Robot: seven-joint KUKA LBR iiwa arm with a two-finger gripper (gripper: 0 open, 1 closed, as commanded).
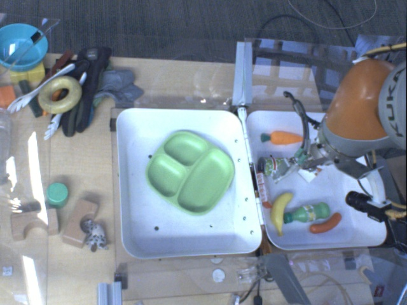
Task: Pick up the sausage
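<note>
Lowest in the frame, at the bottom of the right bin [375, 237], the sausage [325, 223] is lying free on the white floor, a short red-orange piece with its long axis running left to right and tipping slightly up toward the right. Its left end is sitting just beside the green bottle [308, 213], which in turn is touching the banana [280, 211]. The gripper [306, 159] is hanging in the middle of the same bin, so the sausage is lying below it and a little to the right in the picture, near but clearly apart. Nothing red is showing between the fingers; how far they are spread I cannot tell from here, as they are blurring into the small packet [278, 167] beside them. A carrot [284, 137] is resting at the upper left of that bin, away from the job. My guess is the coming move is calling for a shift toward the lower right, with the fingers closing across the sausage's short width and keeping off the bottle.
</note>
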